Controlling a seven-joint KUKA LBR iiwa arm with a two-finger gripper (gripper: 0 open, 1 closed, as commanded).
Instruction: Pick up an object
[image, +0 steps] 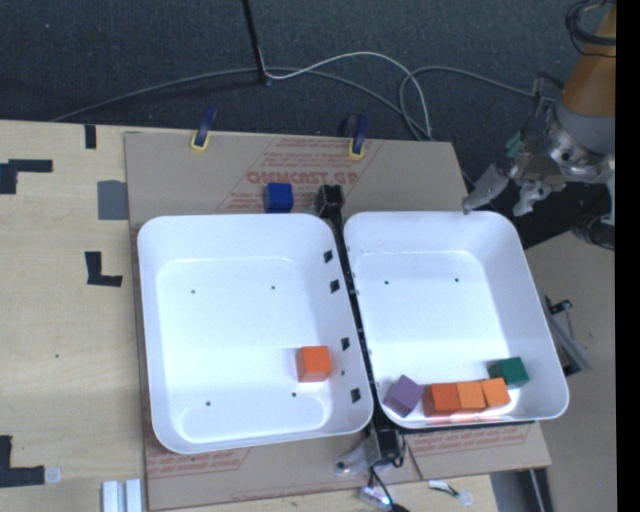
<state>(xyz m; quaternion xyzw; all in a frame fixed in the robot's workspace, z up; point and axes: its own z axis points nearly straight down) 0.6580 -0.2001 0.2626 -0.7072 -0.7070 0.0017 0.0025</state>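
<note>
- Orange block (314, 363) is sitting alone in the left bin (170, 250), near its right wall, well apart from anything, so it looks the easiest target.
- Purple block (403, 395), two more orange blocks (457, 398) and a green block (511, 372) are crowding the right bin's (520, 250) front corner, likely harder to grip.
- Gripper (494, 197) is hovering beyond that bin's far right corner, fingers apart, holding nothing.

Reaching in from the upper right on the grey arm (590, 60), orange-banded wrist raised, gripper (505, 195) pointing down-left with fingers (480, 192) spread apart.
</note>
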